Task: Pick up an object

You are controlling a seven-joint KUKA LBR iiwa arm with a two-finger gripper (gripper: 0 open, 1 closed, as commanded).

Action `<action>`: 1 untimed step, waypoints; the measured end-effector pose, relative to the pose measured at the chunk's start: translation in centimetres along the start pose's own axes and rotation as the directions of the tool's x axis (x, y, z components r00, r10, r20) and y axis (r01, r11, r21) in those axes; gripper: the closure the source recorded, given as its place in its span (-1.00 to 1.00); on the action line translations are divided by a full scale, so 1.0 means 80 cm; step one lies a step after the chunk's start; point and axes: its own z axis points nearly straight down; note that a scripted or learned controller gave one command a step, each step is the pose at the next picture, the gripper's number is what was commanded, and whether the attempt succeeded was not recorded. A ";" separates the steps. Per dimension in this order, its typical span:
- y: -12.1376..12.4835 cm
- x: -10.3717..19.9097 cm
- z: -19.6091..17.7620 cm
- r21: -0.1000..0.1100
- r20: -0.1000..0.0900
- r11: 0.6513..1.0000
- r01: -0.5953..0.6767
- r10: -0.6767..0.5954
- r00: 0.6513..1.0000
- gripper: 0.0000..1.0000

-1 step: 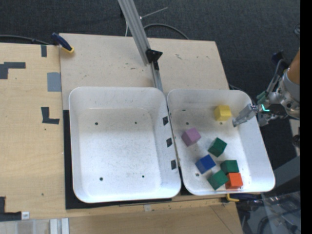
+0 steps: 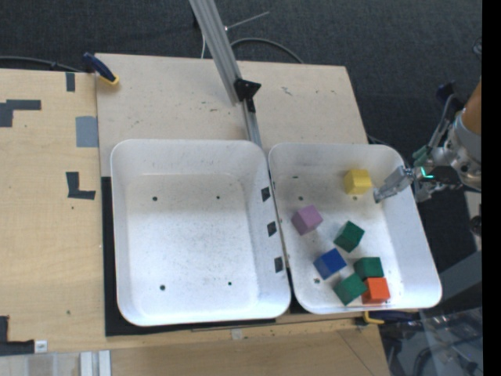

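Observation:
The right bin (image 2: 407, 233) holds several small cubes. A yellow cube (image 2: 358, 181) lies near its far right corner, with a purple cube (image 2: 307, 218) to the left of the middle. A green cube (image 2: 349, 235) and a blue cube (image 2: 329, 263) sit lower down. Two more green cubes (image 2: 368, 268) (image 2: 350, 289) and an orange cube (image 2: 376, 289) crowd the near right corner. My gripper (image 2: 389, 186) hangs over the bin's right rim, just right of the yellow cube, and nothing is seen held in it.
The left bin (image 2: 188, 233) stands beside the right one. A slanted metal bar (image 2: 223, 45) crosses the bench from the top to the seam between the bins. A blue and yellow clamp (image 2: 102, 69) lies at the far left.

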 end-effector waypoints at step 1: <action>0.001 0.002 0.084 0.007 -0.001 1.000 -0.001 0.001 1.000 -1.00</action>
